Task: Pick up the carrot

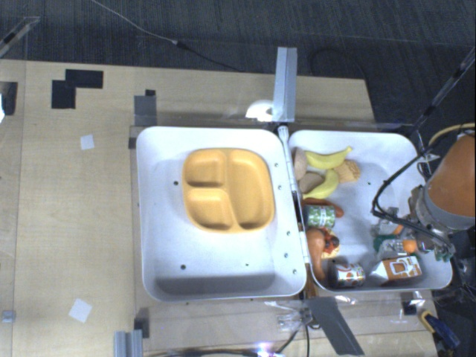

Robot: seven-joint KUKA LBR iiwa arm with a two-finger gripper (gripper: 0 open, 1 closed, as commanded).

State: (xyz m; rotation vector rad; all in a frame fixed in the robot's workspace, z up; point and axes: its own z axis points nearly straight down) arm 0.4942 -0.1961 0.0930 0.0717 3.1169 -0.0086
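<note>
Hanging at 3 o'clock over the right bin (387, 141): arm (454, 184), hand (398, 236) low by a carton (401, 268); open or closed, not showing. Lying at 9 o'clock by the bin's wall: carrot (315, 245), well apart. Probably approaching; grasping and lifting yet to do.

- The two bins (160, 274) are showing plain white.
- The divided plate (227, 190) is showing mustard yellow.
- The bananas (327, 158) are showing bright yellow.
- The carrot (317, 245) is showing orange.
- The small can (321, 216) is wearing a green label.
- The surface (67, 229) is showing pale wood with black patches.
- The arm (452, 184) is showing an orange band.
</note>
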